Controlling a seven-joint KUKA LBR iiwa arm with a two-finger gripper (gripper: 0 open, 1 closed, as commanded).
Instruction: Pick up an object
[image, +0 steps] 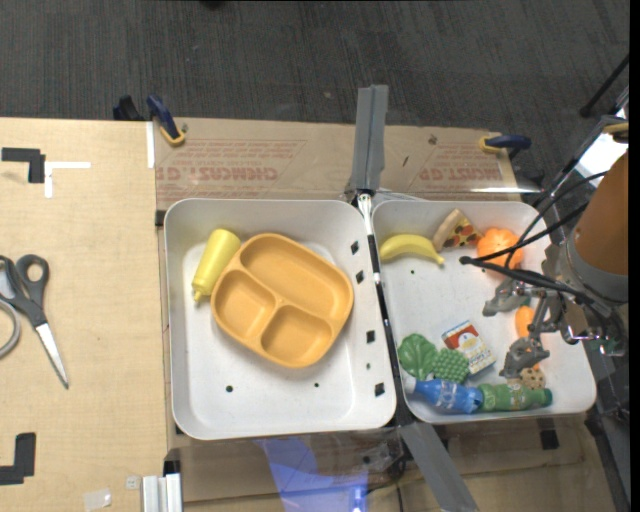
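The gripper (518, 325) hangs over the right bin (420, 300), fingers spread around nothing. The bin holds a banana (411, 247) lying crosswise, pizza slice (458, 229), orange (497, 243), small carton (469, 346), broccoli (418, 352) and blue bottle (446, 396). The left bin (200, 390) holds a yellow divided plate (282, 298) and yellow bottle (214, 262).

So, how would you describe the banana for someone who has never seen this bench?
Look at the right bin, along its far edge beside the divider. The banana lies there, left of a pizza slice. It is that bin's sole curved, plain yellow object.
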